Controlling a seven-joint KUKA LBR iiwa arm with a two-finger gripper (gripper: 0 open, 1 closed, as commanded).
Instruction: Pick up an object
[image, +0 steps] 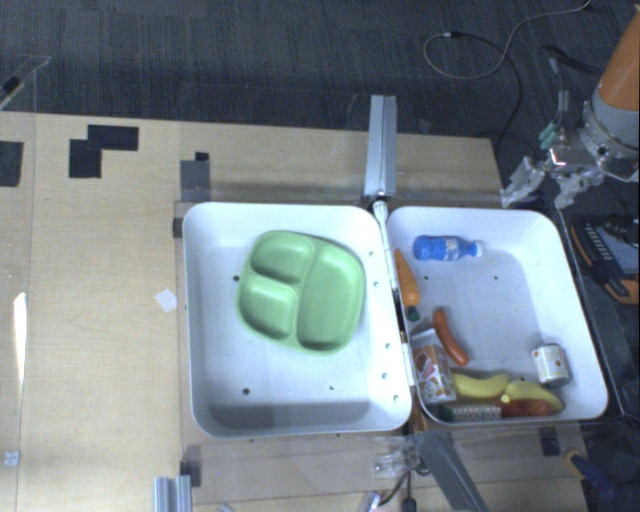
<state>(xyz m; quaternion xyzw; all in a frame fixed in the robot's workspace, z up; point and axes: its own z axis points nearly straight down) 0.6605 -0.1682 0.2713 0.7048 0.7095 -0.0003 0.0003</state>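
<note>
My gripper (548, 186) hangs above the bench just beyond the far right corner of the right bin (520, 290), open, with nothing between its fingers. In the right bin lie a blue bottle (445, 248) near the far wall, an orange carrot (406, 278) along the left wall, a sausage (450, 338), a snack packet (430, 368), a banana (480, 384), a red and yellow fruit (532, 401) and a small silver can (549, 364). A green divided plate (302, 290) sits in the left bin (215, 380).
A metal post (381, 145) stands behind the wall between the bins. Cables (480, 50) lie on the dark floor at the back. Black equipment (605, 255) sits right of the right bin.
</note>
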